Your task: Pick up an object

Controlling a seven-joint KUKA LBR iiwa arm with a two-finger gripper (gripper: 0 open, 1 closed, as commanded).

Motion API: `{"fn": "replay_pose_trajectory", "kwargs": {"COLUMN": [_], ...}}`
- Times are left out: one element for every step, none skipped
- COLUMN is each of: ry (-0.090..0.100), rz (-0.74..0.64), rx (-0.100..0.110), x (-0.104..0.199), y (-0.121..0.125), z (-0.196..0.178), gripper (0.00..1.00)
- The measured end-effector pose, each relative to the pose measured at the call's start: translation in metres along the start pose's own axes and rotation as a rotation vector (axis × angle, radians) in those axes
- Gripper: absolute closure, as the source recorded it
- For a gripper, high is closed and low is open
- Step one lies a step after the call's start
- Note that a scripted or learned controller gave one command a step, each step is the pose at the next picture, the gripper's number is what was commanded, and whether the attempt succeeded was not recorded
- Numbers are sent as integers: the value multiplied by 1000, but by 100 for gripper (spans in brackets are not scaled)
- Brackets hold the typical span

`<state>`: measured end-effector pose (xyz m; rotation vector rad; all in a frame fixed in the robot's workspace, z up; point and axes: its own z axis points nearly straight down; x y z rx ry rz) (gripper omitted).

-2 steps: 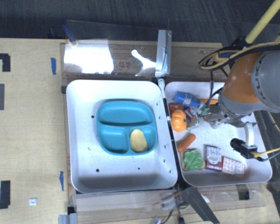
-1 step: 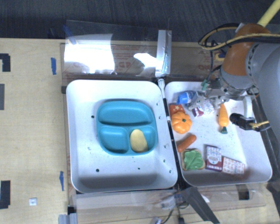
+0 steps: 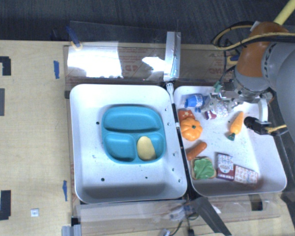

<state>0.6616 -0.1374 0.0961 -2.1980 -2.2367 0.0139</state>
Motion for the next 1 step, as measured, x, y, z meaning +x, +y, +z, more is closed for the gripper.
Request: {"fn": "replay_pose_trajectory", "kwargs": {"ry": [3], "rz": [-91], "rx": [-22], "x": [94], "y": [-13], "z": [-94], "gripper": [100]}}
